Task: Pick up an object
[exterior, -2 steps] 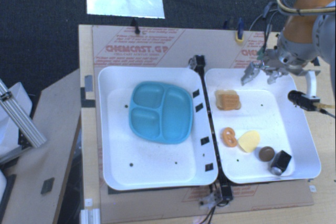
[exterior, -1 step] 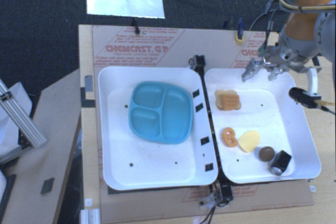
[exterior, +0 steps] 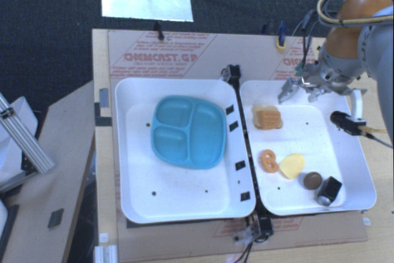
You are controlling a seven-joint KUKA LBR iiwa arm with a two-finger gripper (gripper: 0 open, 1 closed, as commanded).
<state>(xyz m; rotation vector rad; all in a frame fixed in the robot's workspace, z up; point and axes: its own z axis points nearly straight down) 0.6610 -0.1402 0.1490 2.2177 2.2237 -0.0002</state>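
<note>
Tan, spongy-looking bread-slice toy sits at upper centre of your right white bin; likely light, soft, so pinch its sides. Your gripper hovers above-right, fingers spread, empty.

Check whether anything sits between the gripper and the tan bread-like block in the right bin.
Nothing visible does. The gripper hangs over the right white bin's far edge, and the tan bread-like block lies nearby with bare bin floor between them.

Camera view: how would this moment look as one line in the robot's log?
stage: approach | gripper: open, holding nothing, above right bin's far edge | nearest: bread slice | left bin: blue plate
</note>
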